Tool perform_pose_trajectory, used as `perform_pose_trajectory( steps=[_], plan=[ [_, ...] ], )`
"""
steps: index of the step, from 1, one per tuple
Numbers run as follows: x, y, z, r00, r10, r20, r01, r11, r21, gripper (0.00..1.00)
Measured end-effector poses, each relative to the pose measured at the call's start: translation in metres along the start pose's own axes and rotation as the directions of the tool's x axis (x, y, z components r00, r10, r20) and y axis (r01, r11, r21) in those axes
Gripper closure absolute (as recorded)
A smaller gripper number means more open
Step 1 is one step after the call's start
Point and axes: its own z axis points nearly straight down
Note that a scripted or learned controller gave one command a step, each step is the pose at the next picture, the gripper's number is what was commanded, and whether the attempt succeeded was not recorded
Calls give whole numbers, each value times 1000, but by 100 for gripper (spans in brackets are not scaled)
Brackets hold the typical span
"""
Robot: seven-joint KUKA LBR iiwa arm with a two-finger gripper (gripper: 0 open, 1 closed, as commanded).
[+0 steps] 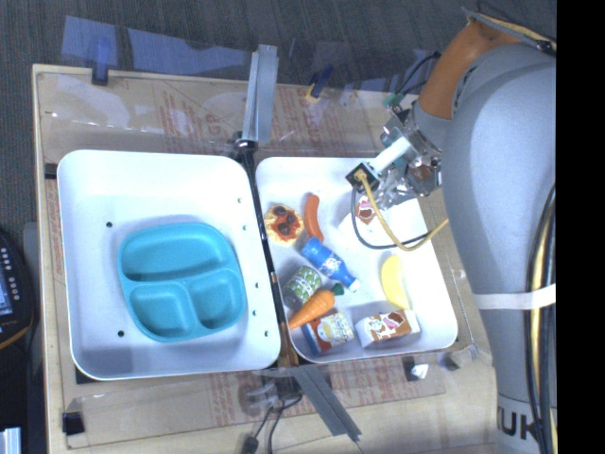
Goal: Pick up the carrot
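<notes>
The orange carrot (313, 307), with a green top, lies tilted near the front of the right bin (430, 244), between a green round item (302, 282) and a small printed carton (333, 330). My gripper (375, 187) hangs over the back right of the same bin, well behind and to the right of the carrot. Directly under it is a small red and white packet (367, 210). A yellow cable loops below the wrist.
Around the carrot lie a blue bottle (328, 260), a red sausage (312, 216), a pizza-like toy (282, 221), a yellow piece (394, 282) and a second carton (388, 326). The left bin (85, 187) holds a blue divided tray (180, 277).
</notes>
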Motion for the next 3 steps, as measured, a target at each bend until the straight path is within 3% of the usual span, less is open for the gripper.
perform_pose_trajectory(
  steps=[1, 2, 3],
  plan=[
    [0, 0, 0, 1000, -1, 0, 1, 1000, 1, 0],
    [3, 0, 95, 935, -354, 1, 354, 935, 0, 0],
    [-25, -18, 36, 988, -157, 1, 157, 988, -1, 0]
  ],
)
